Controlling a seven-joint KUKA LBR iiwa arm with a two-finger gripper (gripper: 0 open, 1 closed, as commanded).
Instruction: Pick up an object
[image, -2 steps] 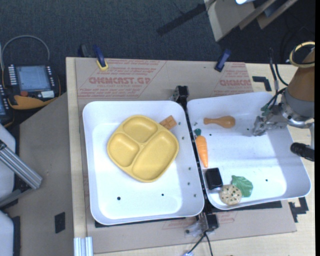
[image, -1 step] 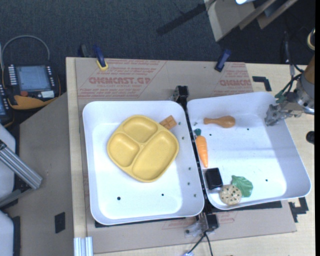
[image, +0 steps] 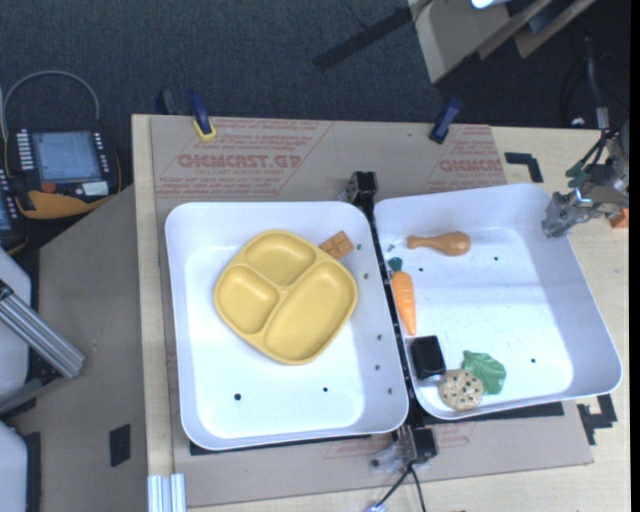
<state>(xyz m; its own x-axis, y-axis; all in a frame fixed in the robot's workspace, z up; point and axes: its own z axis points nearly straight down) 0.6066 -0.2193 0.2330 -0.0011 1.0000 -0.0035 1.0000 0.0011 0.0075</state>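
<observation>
While the gripper (image: 562, 215) hangs at the right bin's (image: 560, 300) far right rim, whether it is parted or closed I cannot tell, the nearest object, a toy drumstick (image: 440, 242), lies to its left at the bin's back, long axis crosswise. The board (image: 300, 150) reads "CHEMCAST GP".

We see a chicken drumstick (image: 440, 242) lying flat near the right bin's (image: 560, 300) far wall, an orange carrot (image: 403, 300) along its left wall, and a black block (image: 427, 356), a cookie (image: 461, 389) and a green leaf (image: 487, 369) clustered at its near left corner.
</observation>
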